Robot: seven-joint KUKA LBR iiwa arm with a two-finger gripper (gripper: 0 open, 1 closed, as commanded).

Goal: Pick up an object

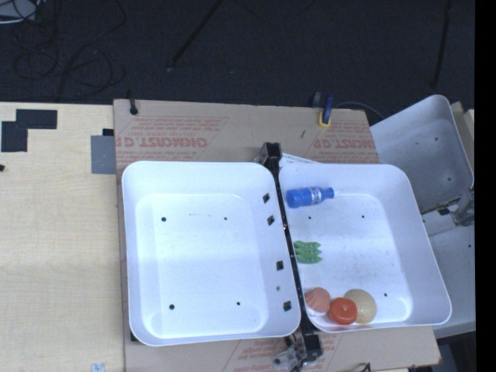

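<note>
In the right bin (403,208) a blue bottle (310,197) lies far, a green toy (308,252), perhaps beans, mid-left. My end effector's state I cannot tell.

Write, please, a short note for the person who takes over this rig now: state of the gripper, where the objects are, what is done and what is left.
Gripper: nothing to report on it from this camera view.
Objects: all lie in the right bin. A blue bottle lies on its side near the far left corner. A small green object sits by the left wall, about halfway down. An orange-red round object, a pale pink one and a beige one are clustered at the near left corner.
Left bin: no objects seen.
Done: nothing picked up yet.
Left: pick up one object.
</note>
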